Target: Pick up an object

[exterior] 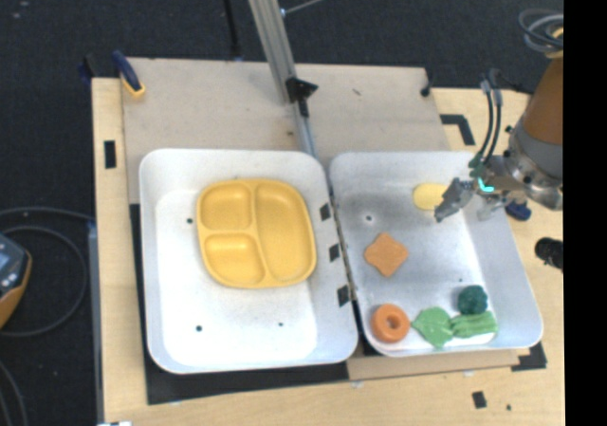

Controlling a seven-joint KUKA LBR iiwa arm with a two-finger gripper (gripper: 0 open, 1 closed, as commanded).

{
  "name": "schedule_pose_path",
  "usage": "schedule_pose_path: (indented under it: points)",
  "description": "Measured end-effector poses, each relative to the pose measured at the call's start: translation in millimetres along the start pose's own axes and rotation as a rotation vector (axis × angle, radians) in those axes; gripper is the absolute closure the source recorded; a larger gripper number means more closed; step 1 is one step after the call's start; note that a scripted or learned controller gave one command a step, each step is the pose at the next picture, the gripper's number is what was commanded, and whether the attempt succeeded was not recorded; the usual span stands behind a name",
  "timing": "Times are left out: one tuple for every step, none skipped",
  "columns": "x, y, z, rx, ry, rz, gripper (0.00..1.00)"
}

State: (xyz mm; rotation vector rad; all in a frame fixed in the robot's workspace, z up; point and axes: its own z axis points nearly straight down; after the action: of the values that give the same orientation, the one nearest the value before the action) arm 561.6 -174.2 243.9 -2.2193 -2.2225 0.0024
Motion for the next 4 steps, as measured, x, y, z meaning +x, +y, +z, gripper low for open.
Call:
schedule_pose_path:
  points:
    - [0.0,0.7,-1.1,-0.003,-0.001,-0.001,0.00]
    - [-6.3,6.6,44.8,0.001,-0.001,0.002,0.00]
    - [3.2,4.3,97.7,0.001,0.000,0.003,0.00]
    - [1.8,6.0,142.2,-0.006,-0.001,0.004,0.00]
